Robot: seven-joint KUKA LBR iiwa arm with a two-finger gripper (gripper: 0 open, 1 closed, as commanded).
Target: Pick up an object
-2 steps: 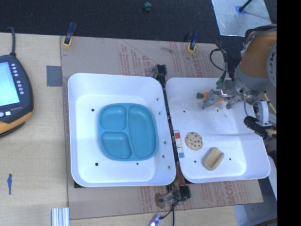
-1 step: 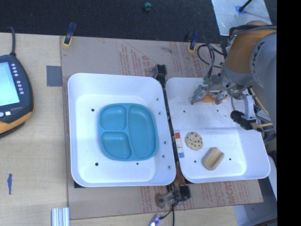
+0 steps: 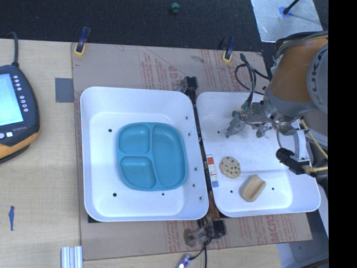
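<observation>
**Lining Up Over the Right Bin**

We saw the gripper [image 3: 241, 123] hanging over the far half of the right bin [image 3: 279, 205], its jaws slightly parted with nothing between them. The cookie [image 3: 230, 167] lay near the bin's left wall and the bread piece [image 3: 252, 188] toward its near edge. We judged it best to centre squarely over one item before descending.

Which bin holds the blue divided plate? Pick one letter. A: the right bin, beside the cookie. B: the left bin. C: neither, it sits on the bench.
B: the blue divided plate lies flat in the middle of the left bin, while the cookie and the tan block lie in the right bin.
</observation>
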